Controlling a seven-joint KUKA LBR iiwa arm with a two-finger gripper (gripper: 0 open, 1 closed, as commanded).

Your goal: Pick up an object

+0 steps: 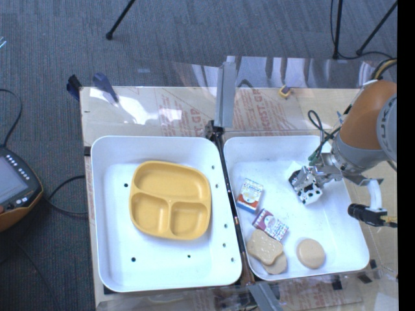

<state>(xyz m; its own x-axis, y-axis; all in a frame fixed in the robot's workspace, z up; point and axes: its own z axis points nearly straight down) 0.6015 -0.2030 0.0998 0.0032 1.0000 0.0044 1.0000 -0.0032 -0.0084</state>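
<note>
My gripper [307, 186] hangs low over the upper right part of the right bin [337, 238], at the end of the grey and orange arm [363, 131]. Its tip looks black and white against the bin floor. To its left lies a small white and red carton [249, 195]. A red and white packet [270, 225] lies below that. Near the front wall sit tan biscuit-shaped pieces [266, 249] and a round tan disc [311, 253]. None of these touches the gripper.
The left bin [107, 238] holds a yellow divided plate [170, 199]. A grey post [225, 99] stands behind the seam between the bins. A black part [364, 213] of the arm juts out over the right bin's right rim.
</note>
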